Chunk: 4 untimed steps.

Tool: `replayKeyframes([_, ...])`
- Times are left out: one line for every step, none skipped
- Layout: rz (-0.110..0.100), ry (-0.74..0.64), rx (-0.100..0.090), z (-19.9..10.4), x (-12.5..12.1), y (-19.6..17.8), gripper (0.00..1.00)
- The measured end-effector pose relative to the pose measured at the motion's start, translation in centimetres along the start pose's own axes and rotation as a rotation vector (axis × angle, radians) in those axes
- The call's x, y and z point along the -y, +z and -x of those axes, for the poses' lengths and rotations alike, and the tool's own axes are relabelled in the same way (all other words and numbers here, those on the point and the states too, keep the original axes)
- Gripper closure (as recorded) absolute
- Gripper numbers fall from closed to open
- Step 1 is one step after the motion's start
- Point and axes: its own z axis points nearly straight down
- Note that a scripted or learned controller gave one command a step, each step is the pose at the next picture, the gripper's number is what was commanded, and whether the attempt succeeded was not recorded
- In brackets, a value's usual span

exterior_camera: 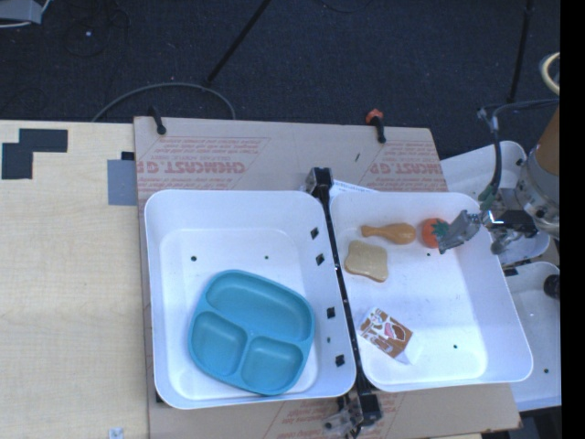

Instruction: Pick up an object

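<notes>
Approach step: gripper by orange toy in right bin, fingers' state unclear; next descend and close

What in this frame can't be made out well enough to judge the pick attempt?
- End effector: too small and blurred to read its finger state or any contact with the orange object.
- Orange object: its right side is covered by the end effector.
- Arm: cut off by the right edge.
- Printed packet: label too small to read.
</notes>
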Motion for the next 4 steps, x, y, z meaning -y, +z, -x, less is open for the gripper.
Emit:
replayKeyframes([0.012, -0.002, 0.002, 0.0, -0.2, -0.6, 0.00])
replayKeyframes([0.004, -0.002, 0.000, 0.1, -0.2, 5.9, 0.00])
replayKeyframes([0.003, -0.002, -0.001, -0.3, 0.4, 12.2, 0.00])
replayKeyframes([0.004, -0.001, -0.001, -0.6, 0.8, 18.5, 0.00])
